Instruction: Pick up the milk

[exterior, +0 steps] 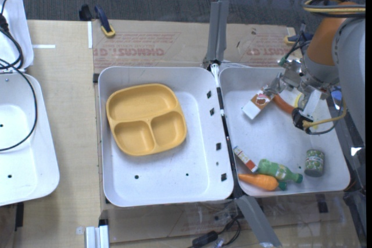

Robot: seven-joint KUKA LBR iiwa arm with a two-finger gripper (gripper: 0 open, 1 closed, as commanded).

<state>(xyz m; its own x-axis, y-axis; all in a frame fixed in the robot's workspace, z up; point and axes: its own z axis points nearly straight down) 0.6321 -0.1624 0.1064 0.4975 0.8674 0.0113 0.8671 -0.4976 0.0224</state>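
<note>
The milk (254, 107) is a small white carton with a brown-red end, lying tilted in the upper left part of the right bin (290, 136). My gripper (273, 90) reaches in from the right and sits low at the carton's upper right end, touching or nearly touching it. The view does not show whether the carton is held. An orange sausage-like item (284, 104) lies just right of the carton, under the wrist.
Along the right bin's front lie a carrot (259, 182), a green bottle (280, 170), a small red-and-white packet (244, 158) and a grey-green can (314, 162). The left bin (116, 177) holds a yellow divided plate (146, 119). A ridge separates the bins.
</note>
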